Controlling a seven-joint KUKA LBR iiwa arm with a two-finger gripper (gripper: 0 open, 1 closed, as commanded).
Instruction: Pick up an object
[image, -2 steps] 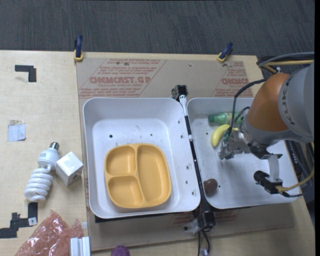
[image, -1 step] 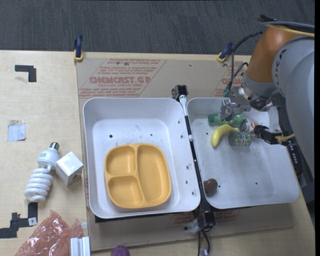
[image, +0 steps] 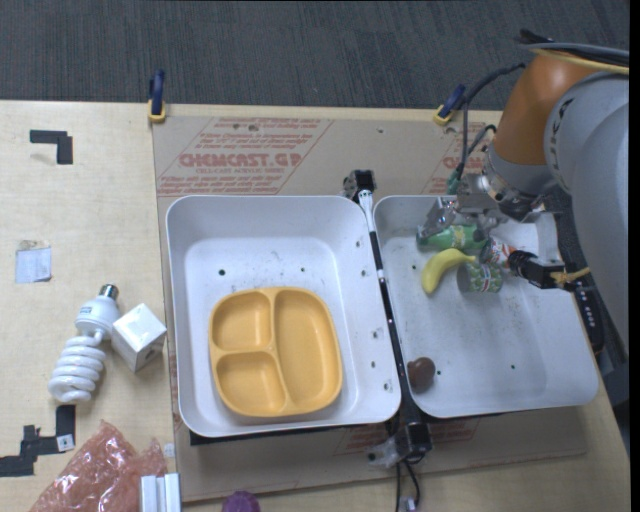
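Right bin (image: 520, 385): wide bare floor across middle and near side, passable. Crowded far corner: banana (image: 445, 268) lying just beside green crumpled item (image: 478, 276), arm (image: 560, 120) overhead. Small brown object (image: 421, 373) hugging left wall. Left bin (image: 190, 300): yellow divided plate (image: 275, 352) covering near half; far strip bare.

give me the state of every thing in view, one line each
banana: lying in the right bin, next to the gripper
gripper: low over the right bin's far end, fingers unclear
green object: lying by the banana, partly under the arm
small brown object: resting near the right bin's front left corner
yellow divided plate: flat in the left bin
spiral light bulb: lying on the bench, outside the bins
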